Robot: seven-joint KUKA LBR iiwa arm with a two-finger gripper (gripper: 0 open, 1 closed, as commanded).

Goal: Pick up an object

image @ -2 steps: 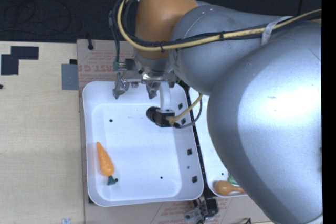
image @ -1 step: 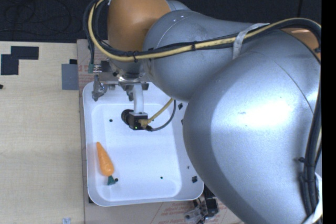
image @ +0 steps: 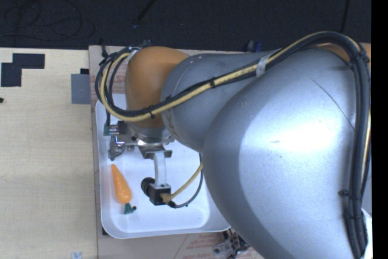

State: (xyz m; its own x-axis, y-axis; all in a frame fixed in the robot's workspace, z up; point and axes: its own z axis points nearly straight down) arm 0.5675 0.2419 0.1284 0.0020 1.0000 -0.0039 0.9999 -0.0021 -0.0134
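An orange toy carrot (image: 120,184) lies in the left part of the white bin (image: 151,224), its small green top (image: 128,209) pointing toward the near edge. My gripper (image: 120,141) hangs under the orange wrist band, just above and behind the carrot's far end. It is seen from above, and the wrist covers most of it. I see nothing held in it.
The big grey arm (image: 273,142) covers the right side of the bench and most of both bins. A wooden bench top (image: 42,154) lies to the left. The bin's left wall (image: 99,167) runs close beside the carrot.
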